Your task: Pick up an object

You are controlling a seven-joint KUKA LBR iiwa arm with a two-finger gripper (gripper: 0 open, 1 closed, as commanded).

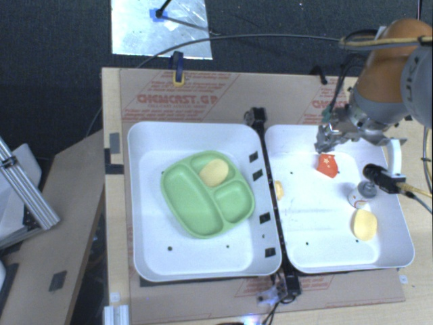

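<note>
The left bin (145, 181) is holding one green divided tray (203, 195) bearing one yellow piece (215, 172). The right bin (389, 246) is holding three loose things — a red object (327, 166), a yellow object (364, 225), a small yellow bit (278, 190) at its left wall. The gripper (327, 139) is hovering just above the red object — grip state unclear.

Divided tray (196, 208) in left bin (145, 181) — lemon (215, 172) in tray; wedge (327, 166), second lemon (364, 225) in right bin (298, 249).

Dark speckled carpet floor (54, 53), a shiny foil sheet (161, 19) up top, cardboard-covered bench (203, 90), aluminium rail (24, 188) on the left.
</note>
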